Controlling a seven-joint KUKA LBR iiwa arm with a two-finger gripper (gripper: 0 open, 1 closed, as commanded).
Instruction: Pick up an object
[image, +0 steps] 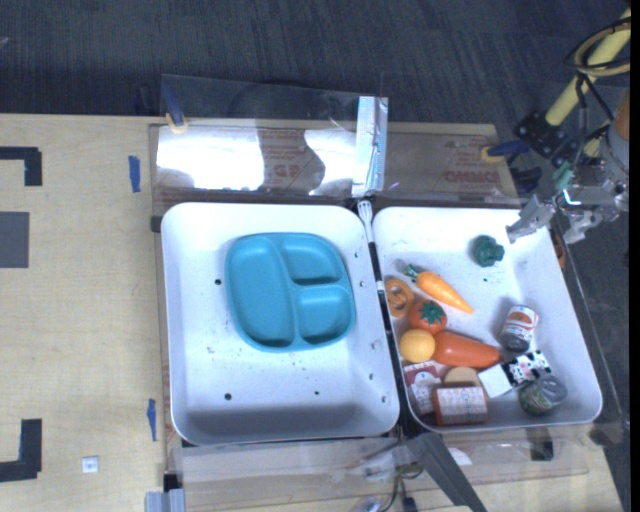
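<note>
Carrot (441, 289) in right bin (578, 330), among toys

My pickings lie in the right bin (560, 270), most crowded at its near end. A dark green ball (487, 250) sits alone toward the far side. A carrot (438, 287) lies slantwise near the bin's left wall, a tomato (430, 316) just below it, then a yellow lemon (416, 346) touching a long orange pepper (464, 350). A small can (518, 327) lies tilted to their right. A brown box (461, 403) rests at the near edge.
</note>
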